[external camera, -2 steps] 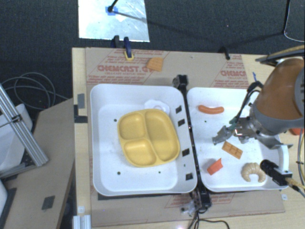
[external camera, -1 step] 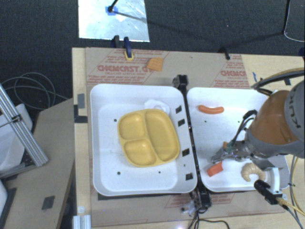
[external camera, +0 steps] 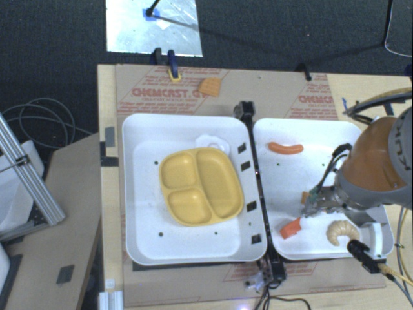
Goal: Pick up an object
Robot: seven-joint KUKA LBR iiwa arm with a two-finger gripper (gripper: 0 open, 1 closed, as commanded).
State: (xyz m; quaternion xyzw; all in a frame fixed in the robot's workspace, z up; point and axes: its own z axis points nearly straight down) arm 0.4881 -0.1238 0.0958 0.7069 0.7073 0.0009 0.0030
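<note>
In the right bin (external camera: 284,173) lie a hot dog sausage (external camera: 285,148) near the back wall, a small orange-red carrot piece (external camera: 291,228) near the front, and a cream croissant (external camera: 337,230) at the front right. My gripper (external camera: 312,206) hangs low over the bin floor, just above and right of the carrot piece and left of the croissant. Nothing shows between its dark fingers. The grey arm with its orange band (external camera: 379,157) covers the bin's right side.
The left bin (external camera: 142,166) holds a yellow three-compartment plate (external camera: 200,186) with a small white object (external camera: 213,142) behind it. A tan flat piece (external camera: 210,86) lies on the cardboard behind the bins. A black divider strip (external camera: 253,179) separates the bins.
</note>
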